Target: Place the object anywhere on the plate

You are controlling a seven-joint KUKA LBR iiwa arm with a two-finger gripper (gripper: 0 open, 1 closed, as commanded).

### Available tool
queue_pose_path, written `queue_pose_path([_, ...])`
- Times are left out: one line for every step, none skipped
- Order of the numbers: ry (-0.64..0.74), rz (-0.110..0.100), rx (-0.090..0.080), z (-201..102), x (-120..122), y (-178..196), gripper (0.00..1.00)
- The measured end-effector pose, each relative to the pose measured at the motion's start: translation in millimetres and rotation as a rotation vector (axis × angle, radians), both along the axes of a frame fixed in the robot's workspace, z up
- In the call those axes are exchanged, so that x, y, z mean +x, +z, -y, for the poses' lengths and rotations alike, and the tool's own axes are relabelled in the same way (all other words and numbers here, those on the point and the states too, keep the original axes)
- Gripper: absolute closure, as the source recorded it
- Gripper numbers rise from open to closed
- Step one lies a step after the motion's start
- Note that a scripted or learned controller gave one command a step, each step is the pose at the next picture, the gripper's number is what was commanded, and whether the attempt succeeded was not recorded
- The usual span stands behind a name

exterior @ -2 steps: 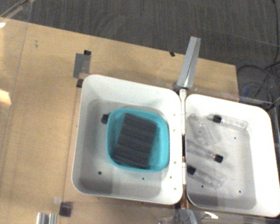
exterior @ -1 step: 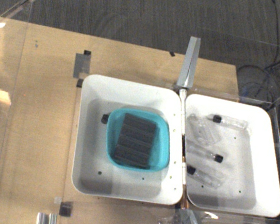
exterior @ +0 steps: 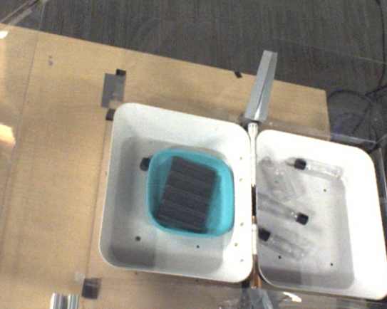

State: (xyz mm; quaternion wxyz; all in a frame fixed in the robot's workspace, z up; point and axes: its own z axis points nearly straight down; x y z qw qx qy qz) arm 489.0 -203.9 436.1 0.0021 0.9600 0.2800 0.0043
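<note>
Several faint clear tubes point(exterior: 286, 216), outlines indistinct.

No readable text, label, brand, number or sign showed anywhere: none on table point(exterior: 30, 183), none on white bins point(exterior: 122, 175), none on teal plate point(exterior: 225, 191).

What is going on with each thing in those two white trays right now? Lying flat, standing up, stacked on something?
Teal plate: flat in the left bin, right way up.
Dark ridged block: lying flat on the plate.
Clear tubes with black caps: lying on their sides, loose in the right bin, caps on.
Left bin: level on the bench.
Right bin: level, beside the left bin.
</note>
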Motion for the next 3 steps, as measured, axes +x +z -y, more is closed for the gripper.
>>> queue_pose_path([-0.129, 0.000, -0.001, 1.2, -0.4, 0.0, 0.00])
queue_pose_path([-0.255, 0.001, -0.001, 1.7, -0.5, 0.2, 0.00])
queue_pose_path([-0.360, 0.001, 0.000, 1.8, -0.5, 0.2, 0.00])
